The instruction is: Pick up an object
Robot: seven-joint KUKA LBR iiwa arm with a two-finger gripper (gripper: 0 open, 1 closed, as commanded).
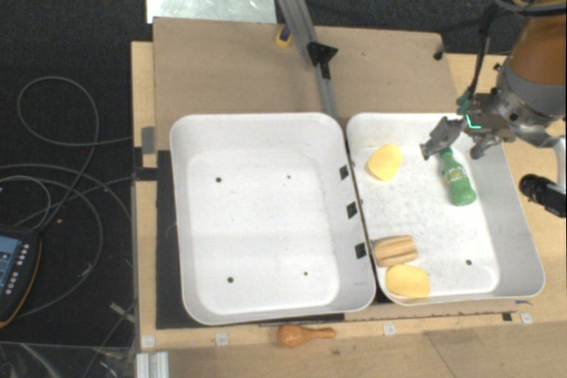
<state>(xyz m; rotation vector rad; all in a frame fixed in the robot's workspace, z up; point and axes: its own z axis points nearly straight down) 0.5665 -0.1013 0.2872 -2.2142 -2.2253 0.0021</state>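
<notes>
1. Two white bins sit side by side on the desk (390,71); nearest the camera, in front of them on the desk edge, lies a small orange-brown object (306,334) with a rounded end and a thin neck.
2. In the right bin (518,252), against the near rim, rests a yellow rounded piece (408,281), and touching it just behind is a tan, bun-like piece (394,249).
3. The left bin (257,217) shows small dark dots on its floor.
4. Farther back in the right bin lies a second yellow piece (384,163), well apart from the first.
5. Beside it to the right lies a green bottle (457,179) on its side, its long axis running near to far, its cap end pointing away toward the arm; any label is too small to read.
6. The end effector (462,140) hangs over the bottle's far end with its fingers spread, grasping nothing.
</notes>
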